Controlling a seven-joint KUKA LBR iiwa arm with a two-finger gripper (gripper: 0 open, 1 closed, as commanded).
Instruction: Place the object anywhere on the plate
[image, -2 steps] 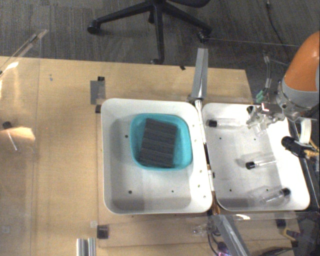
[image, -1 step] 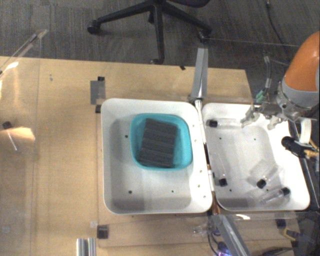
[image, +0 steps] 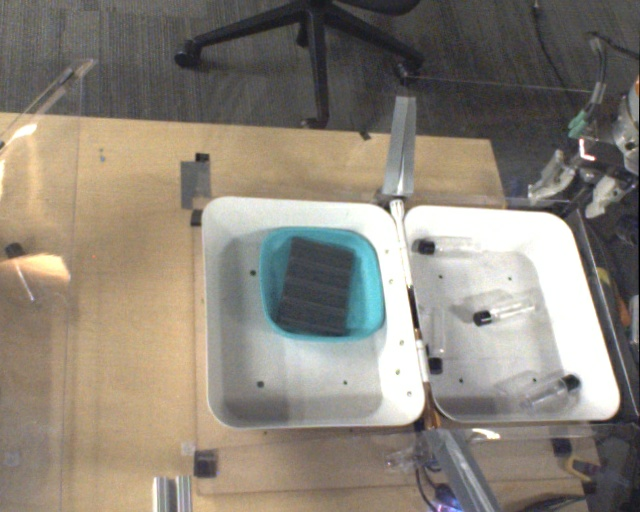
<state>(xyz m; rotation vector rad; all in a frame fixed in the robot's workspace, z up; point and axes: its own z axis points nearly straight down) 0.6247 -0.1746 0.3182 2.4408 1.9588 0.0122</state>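
Dark ribbed block (image: 318, 288) lies flat on the teal plate (image: 372, 290), which sits in the left white bin (image: 228, 380) on my table (image: 110, 330). Three clear tubes with black caps (image: 502, 311) lie scattered in the right white bin (image: 590, 300). I cannot tell the state of my end effector from this view.

Little of the robot shows at the upper right edge. The claw (image: 592, 168) end is a cluster of pale grey and white angular parts with a small green piece and a thin red mark. Thin dark cables (image: 601, 75) loop above it. Finer detail is too small to tell.
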